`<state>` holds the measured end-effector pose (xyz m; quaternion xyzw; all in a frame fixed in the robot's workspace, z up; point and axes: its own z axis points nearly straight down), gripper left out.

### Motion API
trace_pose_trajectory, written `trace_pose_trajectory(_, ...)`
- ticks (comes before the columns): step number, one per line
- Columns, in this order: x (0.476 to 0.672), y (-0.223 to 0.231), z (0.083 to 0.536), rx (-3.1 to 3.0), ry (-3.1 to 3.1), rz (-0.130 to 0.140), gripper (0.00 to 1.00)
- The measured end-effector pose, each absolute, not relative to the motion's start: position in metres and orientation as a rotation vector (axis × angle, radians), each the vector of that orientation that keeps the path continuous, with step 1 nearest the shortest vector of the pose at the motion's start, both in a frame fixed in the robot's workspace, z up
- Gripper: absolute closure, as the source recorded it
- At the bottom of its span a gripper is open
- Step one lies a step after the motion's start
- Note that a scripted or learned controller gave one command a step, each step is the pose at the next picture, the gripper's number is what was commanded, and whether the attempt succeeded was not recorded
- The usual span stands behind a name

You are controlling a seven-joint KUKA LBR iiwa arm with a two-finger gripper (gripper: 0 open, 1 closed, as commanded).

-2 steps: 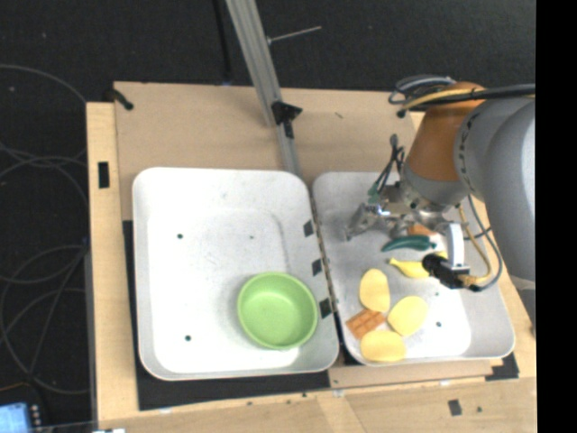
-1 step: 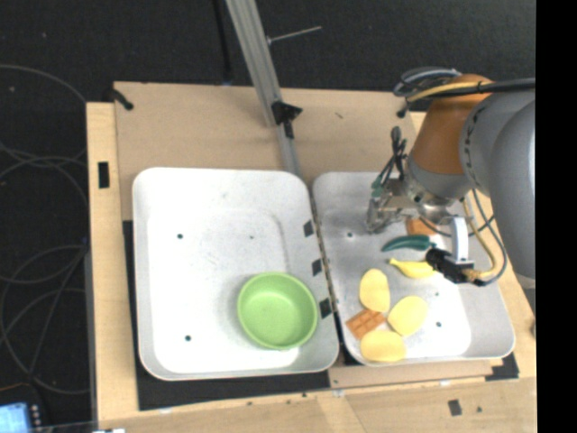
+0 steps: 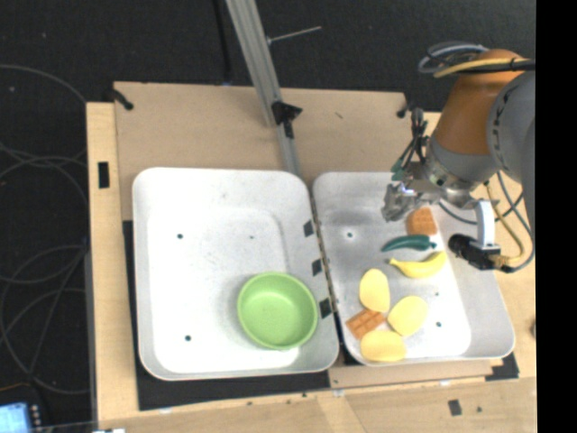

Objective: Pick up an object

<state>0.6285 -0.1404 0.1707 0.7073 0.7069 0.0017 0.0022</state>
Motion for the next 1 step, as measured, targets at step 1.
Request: trace_pose_trajectory(1, 0.6335, -0.1333, 0.2318, 2.212, 2.221, 0.009, 1.00)
